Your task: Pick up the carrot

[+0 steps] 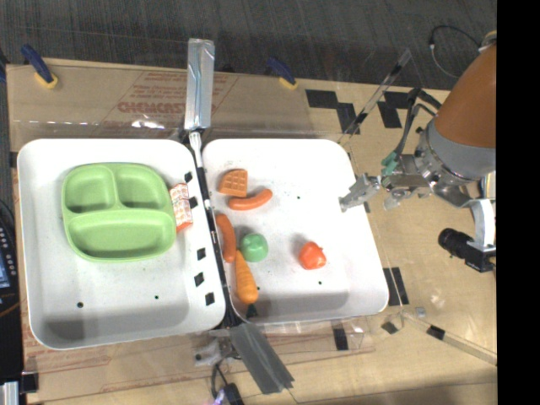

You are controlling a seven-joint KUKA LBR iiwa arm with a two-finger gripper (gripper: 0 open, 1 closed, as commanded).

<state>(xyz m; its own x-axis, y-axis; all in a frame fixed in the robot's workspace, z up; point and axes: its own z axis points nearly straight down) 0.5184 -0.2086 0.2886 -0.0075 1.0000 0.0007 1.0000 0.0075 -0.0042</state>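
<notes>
You're looking at two bins (pixel 354 287) of smooth white plastic with a soft sheen. The carrot (pixel 244 280) reads as matt orange plastic, like the sausage (pixel 251 198) and the waffle (pixel 234 180); the green ball (pixel 253 246) and the red piece (pixel 312 256) shine a little more. The green tray (pixel 118 208) is smooth moulded plastic. Your gripper (pixel 361 192) looks like bare grey metal. The bench (pixel 447 302) is pale, matt wood or board.
</notes>
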